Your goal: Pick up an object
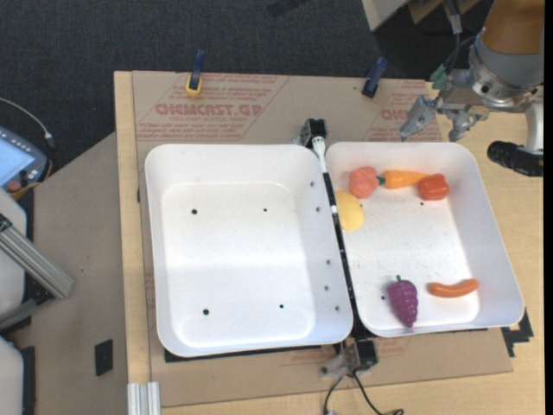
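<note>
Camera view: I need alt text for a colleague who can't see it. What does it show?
The grey arm's two-finger gripper hangs open above the far edge of the right white bin, holding nothing. In that bin lie a pink round fruit, orange carrot, red pepper, yellow lemon, purple grapes and orange chilli.

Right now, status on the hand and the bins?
Hand open, above right bin's far rim, holding nothing. Toy food untouched in right bin. Nothing in the way.
</note>
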Available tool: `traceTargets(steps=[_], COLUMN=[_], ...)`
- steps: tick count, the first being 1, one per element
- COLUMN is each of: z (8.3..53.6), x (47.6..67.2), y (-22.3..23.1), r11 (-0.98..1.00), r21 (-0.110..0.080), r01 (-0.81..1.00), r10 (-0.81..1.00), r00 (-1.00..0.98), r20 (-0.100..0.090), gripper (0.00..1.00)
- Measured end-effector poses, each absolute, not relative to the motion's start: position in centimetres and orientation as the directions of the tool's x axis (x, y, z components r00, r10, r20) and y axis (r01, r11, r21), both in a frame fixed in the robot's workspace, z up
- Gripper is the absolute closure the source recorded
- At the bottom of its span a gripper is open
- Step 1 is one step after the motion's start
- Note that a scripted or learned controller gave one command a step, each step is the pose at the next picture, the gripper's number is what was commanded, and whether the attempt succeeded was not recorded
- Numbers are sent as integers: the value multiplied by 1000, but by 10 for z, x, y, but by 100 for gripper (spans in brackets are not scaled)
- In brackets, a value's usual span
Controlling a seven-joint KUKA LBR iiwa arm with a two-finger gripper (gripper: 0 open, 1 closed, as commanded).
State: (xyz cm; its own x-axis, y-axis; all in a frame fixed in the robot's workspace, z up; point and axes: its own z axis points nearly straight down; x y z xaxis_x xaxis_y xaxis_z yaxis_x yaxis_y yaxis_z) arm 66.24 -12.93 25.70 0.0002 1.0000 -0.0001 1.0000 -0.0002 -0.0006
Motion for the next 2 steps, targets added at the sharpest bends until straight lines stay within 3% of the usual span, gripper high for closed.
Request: traceTargets(steps=[1, 2], z=[268, 358], x=[663, 668], y=[-129, -113], r11=[1, 3], r21=[3, 11], r01=[1000, 1000], r10=[1000, 1000], r00=[-1, -3], r20=[-1, -2], gripper=[100, 100])
